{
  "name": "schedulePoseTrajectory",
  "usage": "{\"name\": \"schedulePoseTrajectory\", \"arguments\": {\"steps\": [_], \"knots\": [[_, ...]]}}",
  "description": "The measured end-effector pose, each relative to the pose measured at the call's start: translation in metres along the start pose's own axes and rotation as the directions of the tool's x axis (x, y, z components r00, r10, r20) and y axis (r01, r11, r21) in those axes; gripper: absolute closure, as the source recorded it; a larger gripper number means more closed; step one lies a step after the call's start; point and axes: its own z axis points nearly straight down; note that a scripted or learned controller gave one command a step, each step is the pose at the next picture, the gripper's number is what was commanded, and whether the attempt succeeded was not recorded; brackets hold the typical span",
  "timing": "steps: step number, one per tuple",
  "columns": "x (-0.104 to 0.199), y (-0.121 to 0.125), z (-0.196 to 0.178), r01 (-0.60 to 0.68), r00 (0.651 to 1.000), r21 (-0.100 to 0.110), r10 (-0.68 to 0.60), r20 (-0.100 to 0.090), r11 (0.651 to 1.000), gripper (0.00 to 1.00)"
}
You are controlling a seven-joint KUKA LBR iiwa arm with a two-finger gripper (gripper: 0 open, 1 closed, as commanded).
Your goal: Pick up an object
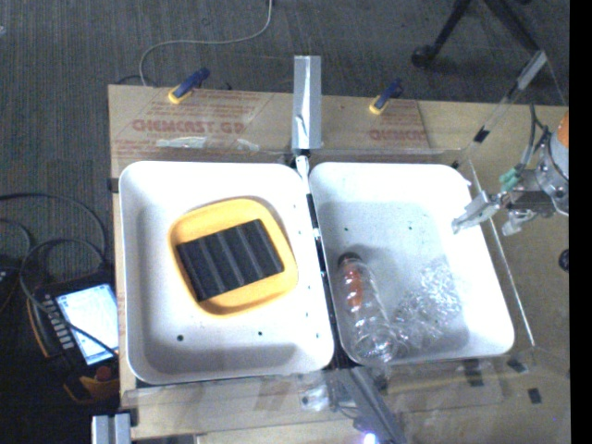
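A clear plastic bottle (pixel 363 305) lies in the right bin (pixel 398 188), near its front left corner. Beside it, toward the front right, sits a crumpled piece of clear plastic (pixel 430 299). In the left bin (pixel 148 202) rests a yellow tray with a black ridged insert (pixel 232 255). My gripper (pixel 483 211) hangs over the right bin's right rim, well apart from the bottle and the crumpled plastic, with nothing seen in it.
A metal post (pixel 306 100) stands behind the seam between the bins. Two blue-and-yellow clamps (pixel 188 85) (pixel 386 95) hold the cardboard at the back. A handheld device (pixel 79 317) with cables lies on the floor at the left.
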Motion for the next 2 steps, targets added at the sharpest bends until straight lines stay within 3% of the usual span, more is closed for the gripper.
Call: {"name": "schedulePoseTrajectory", "arguments": {"steps": [1, 2], "knots": [[0.018, -0.041, 0.137, 0.019, 1.000, 0.001, -0.019, -0.001, 1.000, 0.00], [-0.002, 0.007, 0.172, 0.061, 0.998, -0.017, -0.061, -0.010, 0.998, 0.00]]}}
